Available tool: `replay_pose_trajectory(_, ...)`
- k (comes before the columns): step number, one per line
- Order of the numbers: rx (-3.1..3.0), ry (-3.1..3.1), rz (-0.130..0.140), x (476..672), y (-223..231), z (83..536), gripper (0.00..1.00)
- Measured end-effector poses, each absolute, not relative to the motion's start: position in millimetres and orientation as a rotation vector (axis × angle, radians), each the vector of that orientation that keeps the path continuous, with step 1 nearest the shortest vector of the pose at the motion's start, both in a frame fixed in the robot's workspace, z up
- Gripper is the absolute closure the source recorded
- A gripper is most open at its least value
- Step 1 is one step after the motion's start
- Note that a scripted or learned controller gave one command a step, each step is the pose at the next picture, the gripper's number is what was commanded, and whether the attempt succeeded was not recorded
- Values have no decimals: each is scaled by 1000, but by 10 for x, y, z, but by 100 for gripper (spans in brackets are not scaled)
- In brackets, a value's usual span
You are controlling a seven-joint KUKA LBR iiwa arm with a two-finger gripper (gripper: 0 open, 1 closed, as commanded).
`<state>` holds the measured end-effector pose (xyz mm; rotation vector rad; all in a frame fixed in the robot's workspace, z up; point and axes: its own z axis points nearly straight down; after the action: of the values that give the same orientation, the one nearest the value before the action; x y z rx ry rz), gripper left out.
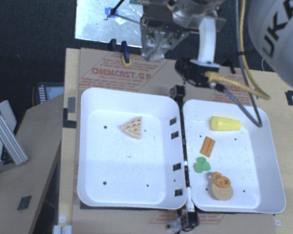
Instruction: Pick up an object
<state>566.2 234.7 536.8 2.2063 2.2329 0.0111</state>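
My gripper [155, 49] hangs high above the back edge of the left bin [91, 150], over the cardboard, with nothing between its fingers. A tan pizza-slice toy [132, 127] lies in the left bin, well below the gripper. The right bin [264, 163] holds a yellow block [224, 124], an orange waffle-like piece [207, 146], a green leafy toy [201, 166] and a pretzel on a tan disc [220, 186].
A black hinge strip [181, 147] runs between the two bins. A yellow-and-blue clamp [125, 54] sits on the cardboard's back edge. Cables and a black fitting [195, 72] hang behind the right bin. An aluminium rail [1, 133] stands at the left.
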Motion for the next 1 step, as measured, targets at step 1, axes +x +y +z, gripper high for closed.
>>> replay_pose_trajectory(1,2206,2234,9,5662,2347,5362,0)
